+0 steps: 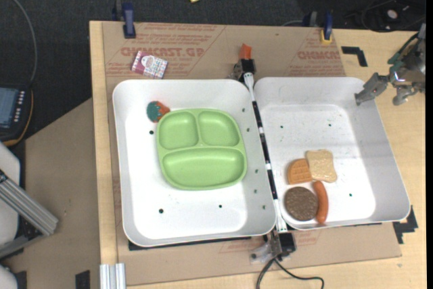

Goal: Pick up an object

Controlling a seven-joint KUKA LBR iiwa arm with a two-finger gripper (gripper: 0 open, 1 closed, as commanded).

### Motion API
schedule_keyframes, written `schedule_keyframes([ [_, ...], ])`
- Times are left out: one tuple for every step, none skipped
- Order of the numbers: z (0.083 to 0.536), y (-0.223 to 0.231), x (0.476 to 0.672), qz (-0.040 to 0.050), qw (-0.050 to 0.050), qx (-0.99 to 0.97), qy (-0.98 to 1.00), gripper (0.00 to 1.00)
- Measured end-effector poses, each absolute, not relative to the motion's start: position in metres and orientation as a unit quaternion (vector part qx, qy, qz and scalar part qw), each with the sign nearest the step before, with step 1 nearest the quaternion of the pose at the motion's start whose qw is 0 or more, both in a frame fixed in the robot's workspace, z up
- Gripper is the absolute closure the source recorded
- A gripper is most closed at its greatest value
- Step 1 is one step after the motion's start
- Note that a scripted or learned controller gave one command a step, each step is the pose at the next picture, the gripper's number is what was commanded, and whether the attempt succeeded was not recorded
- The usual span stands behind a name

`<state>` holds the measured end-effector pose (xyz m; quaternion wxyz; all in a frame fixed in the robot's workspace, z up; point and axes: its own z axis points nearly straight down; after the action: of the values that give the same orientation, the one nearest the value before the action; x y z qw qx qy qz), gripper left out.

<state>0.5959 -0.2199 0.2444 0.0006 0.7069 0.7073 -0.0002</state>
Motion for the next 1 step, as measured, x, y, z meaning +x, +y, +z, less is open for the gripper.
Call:
schedule_keyframes([
  [0.1316, -0.1314, 0.5518, -0.0022, -0.008, 0.705, 0.709, 0.00],
])
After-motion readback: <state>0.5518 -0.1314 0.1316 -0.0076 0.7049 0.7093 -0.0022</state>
